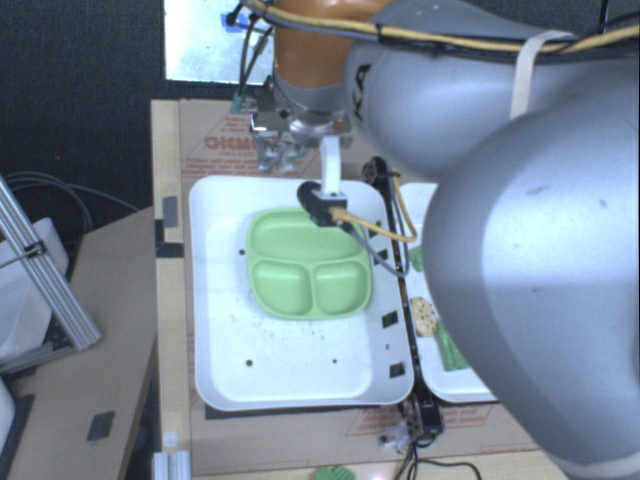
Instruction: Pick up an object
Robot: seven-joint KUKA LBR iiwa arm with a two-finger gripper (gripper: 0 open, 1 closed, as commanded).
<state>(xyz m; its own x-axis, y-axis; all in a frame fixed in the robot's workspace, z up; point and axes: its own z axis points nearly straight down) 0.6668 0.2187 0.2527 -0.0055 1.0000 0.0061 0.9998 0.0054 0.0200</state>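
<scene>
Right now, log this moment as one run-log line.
tool: above far rim of left bin | green divided plate: flat in left bin, apart from tool | right bin: mostly behind arm

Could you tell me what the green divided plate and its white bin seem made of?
The green three-compartment plate looks like moulded plastic: even colour, soft rounded ridges, dull sheen. The shallow white bin is probably plastic: smooth, rounded corners.

dark backdrop (80, 58), tan tabletop (110, 288), bright panel (200, 28)

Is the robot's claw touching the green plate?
Apart. The camera view shows bare white bin between the gripper and the green plate.
</scene>
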